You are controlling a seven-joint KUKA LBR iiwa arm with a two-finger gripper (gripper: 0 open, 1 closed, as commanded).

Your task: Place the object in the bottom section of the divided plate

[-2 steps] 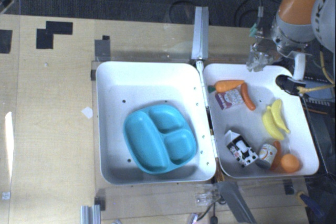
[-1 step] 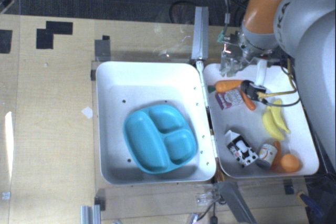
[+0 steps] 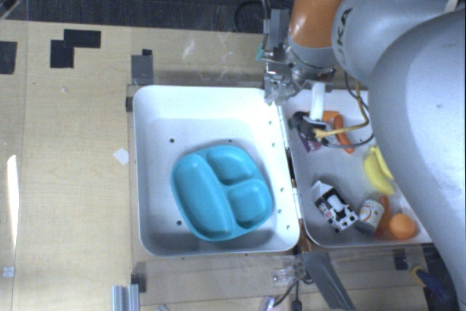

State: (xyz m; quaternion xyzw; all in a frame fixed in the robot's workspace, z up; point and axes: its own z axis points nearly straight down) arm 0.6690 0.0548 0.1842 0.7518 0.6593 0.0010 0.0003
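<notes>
Hovering my arm over the right bin (image 3: 313, 229), where a banana (image 3: 378, 170) and an orange (image 3: 401, 226) wait among clutter, I keep the blue divided plate (image 3: 222, 191) free in the left bin (image 3: 156, 156); jaws' state: cannot tell.

Two white bins (image 3: 145, 178), black tape marks (image 3: 73, 46) on wooden bench (image 3: 58, 171)

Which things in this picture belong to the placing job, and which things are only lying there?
Belong to the job:
- divided plate, blue, in the left bin
- gripper, over the wall between the bins

Only lying there, in the right bin:
- banana
- orange fruit
- black and white item
- carrot
</notes>
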